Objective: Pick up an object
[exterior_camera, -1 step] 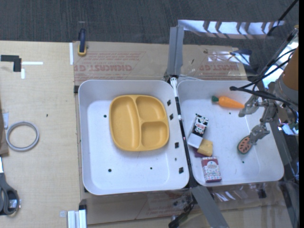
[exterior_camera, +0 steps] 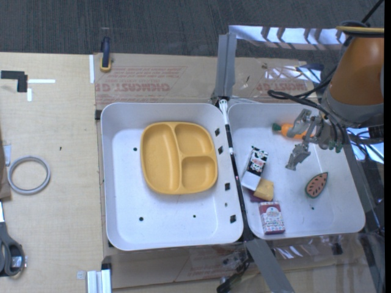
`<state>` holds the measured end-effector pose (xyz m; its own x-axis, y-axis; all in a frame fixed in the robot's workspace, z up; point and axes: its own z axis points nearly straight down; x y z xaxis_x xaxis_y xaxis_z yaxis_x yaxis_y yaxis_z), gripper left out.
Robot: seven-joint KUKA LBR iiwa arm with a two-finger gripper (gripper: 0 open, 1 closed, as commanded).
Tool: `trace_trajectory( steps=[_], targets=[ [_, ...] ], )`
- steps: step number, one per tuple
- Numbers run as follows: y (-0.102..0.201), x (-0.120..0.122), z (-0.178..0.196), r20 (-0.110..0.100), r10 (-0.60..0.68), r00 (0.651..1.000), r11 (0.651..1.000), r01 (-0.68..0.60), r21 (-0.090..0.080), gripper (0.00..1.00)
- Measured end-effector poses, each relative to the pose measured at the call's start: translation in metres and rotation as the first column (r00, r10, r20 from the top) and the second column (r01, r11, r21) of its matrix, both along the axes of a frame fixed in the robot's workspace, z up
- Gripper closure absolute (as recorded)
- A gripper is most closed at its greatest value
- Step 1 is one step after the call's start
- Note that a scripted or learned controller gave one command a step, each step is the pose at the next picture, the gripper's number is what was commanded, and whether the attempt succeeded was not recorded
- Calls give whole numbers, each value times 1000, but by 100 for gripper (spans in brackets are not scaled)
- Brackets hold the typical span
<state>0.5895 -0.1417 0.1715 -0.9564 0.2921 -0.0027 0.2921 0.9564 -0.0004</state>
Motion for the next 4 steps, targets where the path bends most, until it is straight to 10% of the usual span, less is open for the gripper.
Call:
trace_trajectory(
  steps=[1, 4],
  targets=[
    [35, -34, -26, -2, 55, 998, 998, -55, 0, 0],
    [-46, 58, -79, 2, -287, 958, 958, 287, 0, 0]
  ],
)
